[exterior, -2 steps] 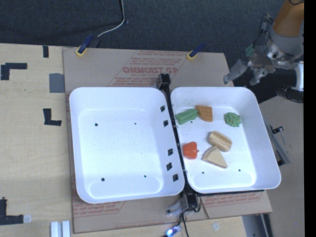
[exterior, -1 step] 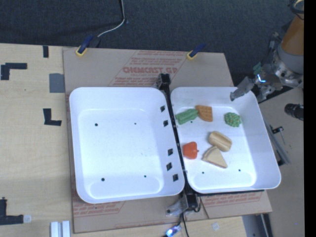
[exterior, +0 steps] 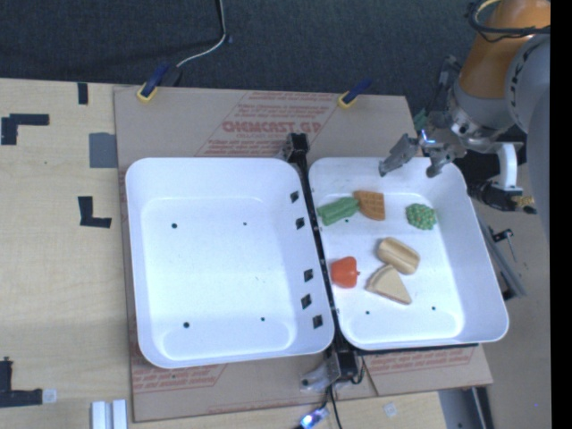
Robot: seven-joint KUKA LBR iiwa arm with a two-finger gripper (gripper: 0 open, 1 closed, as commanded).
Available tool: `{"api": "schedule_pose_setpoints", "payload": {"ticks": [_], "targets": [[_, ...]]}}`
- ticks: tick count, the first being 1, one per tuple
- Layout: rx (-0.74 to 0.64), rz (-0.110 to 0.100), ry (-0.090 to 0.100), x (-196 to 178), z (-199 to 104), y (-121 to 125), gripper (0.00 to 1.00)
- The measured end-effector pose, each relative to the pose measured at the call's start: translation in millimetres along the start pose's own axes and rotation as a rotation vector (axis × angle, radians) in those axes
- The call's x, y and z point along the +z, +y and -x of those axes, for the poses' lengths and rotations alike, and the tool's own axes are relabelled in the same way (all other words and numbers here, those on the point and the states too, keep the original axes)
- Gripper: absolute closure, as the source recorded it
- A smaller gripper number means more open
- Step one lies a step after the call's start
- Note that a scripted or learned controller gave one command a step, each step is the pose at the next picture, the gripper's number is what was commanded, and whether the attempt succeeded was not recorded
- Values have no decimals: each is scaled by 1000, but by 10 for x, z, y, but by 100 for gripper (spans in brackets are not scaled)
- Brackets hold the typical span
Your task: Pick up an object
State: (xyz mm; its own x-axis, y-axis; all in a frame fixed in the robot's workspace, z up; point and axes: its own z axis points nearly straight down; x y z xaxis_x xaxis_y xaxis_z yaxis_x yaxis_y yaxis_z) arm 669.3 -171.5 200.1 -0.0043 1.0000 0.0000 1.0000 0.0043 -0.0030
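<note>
The left bin is bare white, with lots of room. In the right bin, going left to right from the middle wall, sit a green pickle, a red pepper, a brown cracker, a bread wedge, a bread roll and a bumpy green ball. The gripper hangs spread apart above that bin's back edge, holding nothing.

We look down from one fixed camera above the bench, tilted at a slant, far enough back to take in both white bins whole. The pincer sits toward our upper right, so the bins spread left of it and below it.
</note>
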Motion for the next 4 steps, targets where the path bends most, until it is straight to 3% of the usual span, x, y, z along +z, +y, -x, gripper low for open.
{"api": "schedule_pose_setpoints", "payload": {"ticks": [1,2,3,4], "targets": [[5,1,-3,61,289,-16,0],[5,-2,-2,516,535,-24,0],[2,-3,-1,968,512,-23,0],[3,18,-6,-1119,524,4,0]]}}
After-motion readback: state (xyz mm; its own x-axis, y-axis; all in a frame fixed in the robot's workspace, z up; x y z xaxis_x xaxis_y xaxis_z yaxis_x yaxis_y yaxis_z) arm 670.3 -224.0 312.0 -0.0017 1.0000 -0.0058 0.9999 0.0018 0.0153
